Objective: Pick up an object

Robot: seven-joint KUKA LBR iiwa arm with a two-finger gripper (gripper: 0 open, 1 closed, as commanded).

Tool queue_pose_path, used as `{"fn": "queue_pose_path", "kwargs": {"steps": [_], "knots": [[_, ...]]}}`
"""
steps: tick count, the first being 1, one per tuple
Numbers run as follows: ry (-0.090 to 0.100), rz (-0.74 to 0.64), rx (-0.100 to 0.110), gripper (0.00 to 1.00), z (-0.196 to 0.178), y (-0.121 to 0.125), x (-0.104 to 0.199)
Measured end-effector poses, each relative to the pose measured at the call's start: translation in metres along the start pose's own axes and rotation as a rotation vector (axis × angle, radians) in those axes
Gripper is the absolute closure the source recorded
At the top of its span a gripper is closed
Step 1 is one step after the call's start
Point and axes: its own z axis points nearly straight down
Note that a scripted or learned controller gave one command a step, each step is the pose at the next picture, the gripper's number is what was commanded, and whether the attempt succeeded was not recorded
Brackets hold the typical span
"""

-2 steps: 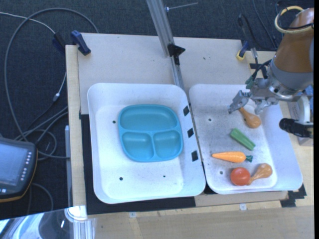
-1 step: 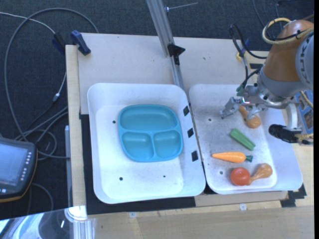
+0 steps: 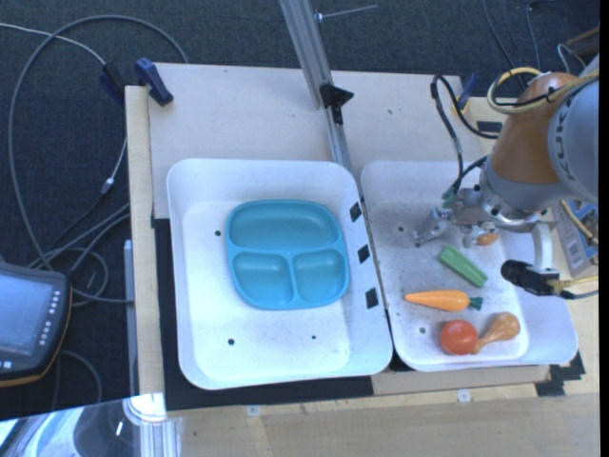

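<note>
My gripper (image 3: 430, 227) hangs low over the upper middle of the right bin (image 3: 404, 184), with the arm coming in from the right. Nothing shows between its tips. Just below and to its right lies a green cucumber-like piece (image 3: 463, 265), slanted. An orange carrot (image 3: 439, 300) lies further toward the front, pointing left. A red tomato (image 3: 458, 337) and a tan pear-shaped piece (image 3: 500, 328) sit touching near the bin's front edge. A small orange thing (image 3: 486, 239) peeks out from under the wrist, mostly hidden.
The left bin (image 3: 190, 255) holds a blue divided plate (image 3: 285, 253) near its middle. A metal pole (image 3: 309, 41) rises at the back between the bins. Black clips (image 3: 362, 253) line the ridge where the bins meet.
</note>
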Motion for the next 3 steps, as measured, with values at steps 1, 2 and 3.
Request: {"fn": "queue_pose_path", "kwargs": {"steps": [1, 2, 3], "knots": [[0.0, -0.002, -0.009, 1.0, -0.015, 0.003, 0.001], [-0.003, -0.001, -0.014, 1.0, -0.06, 0.005, -0.004], [-0.004, -0.002, -0.017, 1.0, -0.123, 0.009, -0.01]]}}
